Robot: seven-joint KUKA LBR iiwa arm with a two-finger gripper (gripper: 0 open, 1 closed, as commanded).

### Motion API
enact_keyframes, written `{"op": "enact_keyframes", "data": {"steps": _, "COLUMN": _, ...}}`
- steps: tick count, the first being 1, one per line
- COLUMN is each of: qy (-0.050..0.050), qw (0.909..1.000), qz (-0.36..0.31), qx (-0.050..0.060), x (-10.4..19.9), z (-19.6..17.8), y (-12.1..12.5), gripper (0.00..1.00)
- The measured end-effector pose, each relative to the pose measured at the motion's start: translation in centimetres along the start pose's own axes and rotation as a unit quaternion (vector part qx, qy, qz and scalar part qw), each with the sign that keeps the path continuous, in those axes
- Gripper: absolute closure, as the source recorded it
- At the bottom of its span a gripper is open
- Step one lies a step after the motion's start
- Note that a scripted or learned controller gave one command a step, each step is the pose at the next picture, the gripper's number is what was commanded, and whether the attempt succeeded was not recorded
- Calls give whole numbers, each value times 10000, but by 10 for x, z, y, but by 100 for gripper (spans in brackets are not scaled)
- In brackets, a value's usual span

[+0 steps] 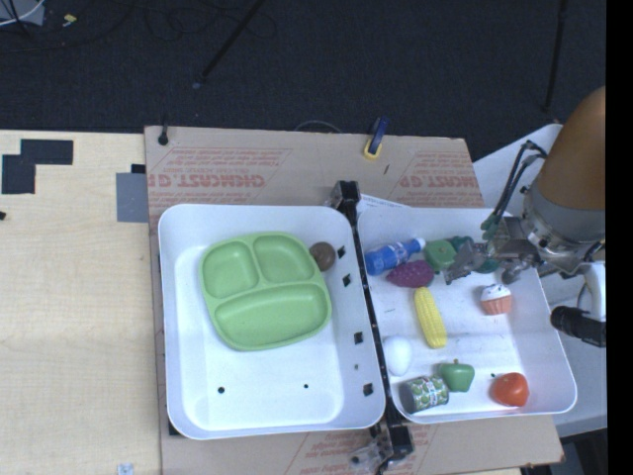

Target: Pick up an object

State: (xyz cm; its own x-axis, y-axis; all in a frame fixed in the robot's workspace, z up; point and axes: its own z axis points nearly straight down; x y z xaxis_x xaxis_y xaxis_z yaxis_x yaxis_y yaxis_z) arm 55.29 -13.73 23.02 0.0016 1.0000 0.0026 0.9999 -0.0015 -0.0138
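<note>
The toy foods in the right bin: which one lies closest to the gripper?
The cupcake, pink with a white top, sits just below the gripper. The corn, tomato and green pepper lie farther off.

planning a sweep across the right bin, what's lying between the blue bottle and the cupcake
In the camera view, the purple eggplant lies just right of the blue bottle, and the corn cob's upper end sits between it and the cupcake.

Green tray (265,290), yellow corn (429,317), blue bottle (393,256), red tomato (509,389).
</note>
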Motion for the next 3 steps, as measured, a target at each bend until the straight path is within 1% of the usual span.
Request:
{"op": "enact_keyframes", "data": {"steps": 1, "qy": -7, "qw": 10000, "qz": -9, "qx": -54, "x": 0, "z": -6, "y": 2, "gripper": 0}}
{"op": "enact_keyframes", "data": {"steps": 3, "qy": -3, "qw": 10000, "qz": -10, "qx": -38, "x": -5, "z": 119, "y": 0, "gripper": 0}}
